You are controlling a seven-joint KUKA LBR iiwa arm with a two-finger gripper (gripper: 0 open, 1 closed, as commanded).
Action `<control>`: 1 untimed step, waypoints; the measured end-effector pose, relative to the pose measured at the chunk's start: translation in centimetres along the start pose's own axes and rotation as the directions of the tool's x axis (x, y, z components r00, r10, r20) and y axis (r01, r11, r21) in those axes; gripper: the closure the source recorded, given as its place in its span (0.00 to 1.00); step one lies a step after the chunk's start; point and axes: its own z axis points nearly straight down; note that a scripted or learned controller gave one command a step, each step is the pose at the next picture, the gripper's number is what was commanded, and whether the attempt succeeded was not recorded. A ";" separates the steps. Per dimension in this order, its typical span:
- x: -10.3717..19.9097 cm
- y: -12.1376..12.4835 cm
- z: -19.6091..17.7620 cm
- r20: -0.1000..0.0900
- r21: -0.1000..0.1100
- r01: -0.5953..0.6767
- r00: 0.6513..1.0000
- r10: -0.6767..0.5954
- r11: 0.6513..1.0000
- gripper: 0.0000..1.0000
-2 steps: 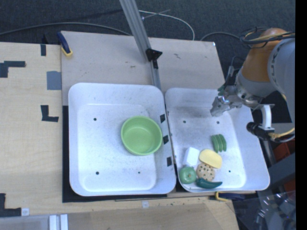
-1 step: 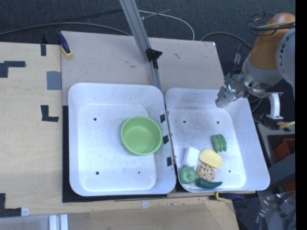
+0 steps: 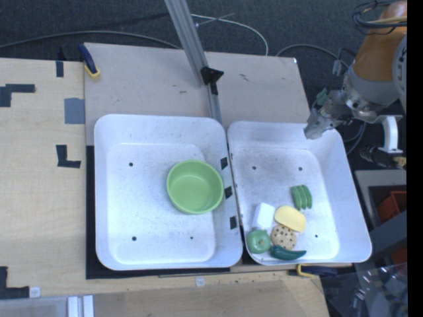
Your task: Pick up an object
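Green toy pepper (image 3: 301,197), yellow piece (image 3: 290,218) and small toys cluster near the right bin's (image 3: 330,177) front edge; a green bowl (image 3: 194,187) sits in the left bin (image 3: 119,177). Gripper (image 3: 316,127) hovers over the right bin's far right corner, seemingly empty; jaw opening unclear.

The arm (image 3: 380,51) comes in from the right, its orange band high near the top right corner, wrist angled down and leftward. Its tool (image 3: 314,129) hangs over the counter's far right part, tip pointing down and left.
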 end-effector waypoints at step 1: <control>5.6 1.7 -0.3 -0.002 0.004 0.005 1.000 -0.005 1.000 1.00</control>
